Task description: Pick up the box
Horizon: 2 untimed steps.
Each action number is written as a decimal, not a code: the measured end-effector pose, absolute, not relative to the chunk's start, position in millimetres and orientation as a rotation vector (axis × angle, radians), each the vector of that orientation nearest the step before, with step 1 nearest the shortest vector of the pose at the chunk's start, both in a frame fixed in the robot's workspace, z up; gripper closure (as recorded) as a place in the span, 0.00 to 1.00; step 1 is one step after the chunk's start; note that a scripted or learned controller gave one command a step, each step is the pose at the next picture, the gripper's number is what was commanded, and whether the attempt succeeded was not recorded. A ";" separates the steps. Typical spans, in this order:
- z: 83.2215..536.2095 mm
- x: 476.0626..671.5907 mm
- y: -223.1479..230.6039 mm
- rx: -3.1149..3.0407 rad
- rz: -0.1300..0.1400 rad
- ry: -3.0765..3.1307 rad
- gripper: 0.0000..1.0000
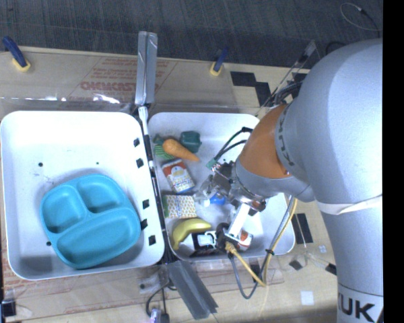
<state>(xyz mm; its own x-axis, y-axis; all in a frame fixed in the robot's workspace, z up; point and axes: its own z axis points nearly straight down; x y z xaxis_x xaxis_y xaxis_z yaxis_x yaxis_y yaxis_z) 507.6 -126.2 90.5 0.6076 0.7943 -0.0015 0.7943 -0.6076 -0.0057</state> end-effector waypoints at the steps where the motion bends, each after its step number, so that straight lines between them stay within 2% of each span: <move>1: 99.6 507.3 -126.4 -2.808 0.009 -1.393 1.00; 2: 90.6 475.5 -91.1 -2.904 0.006 -1.187 1.00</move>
<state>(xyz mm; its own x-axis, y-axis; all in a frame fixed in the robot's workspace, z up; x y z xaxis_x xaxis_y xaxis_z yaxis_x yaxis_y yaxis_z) 475.5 -91.1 90.6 0.7138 0.7004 -0.0018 0.7004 -0.7138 -0.0054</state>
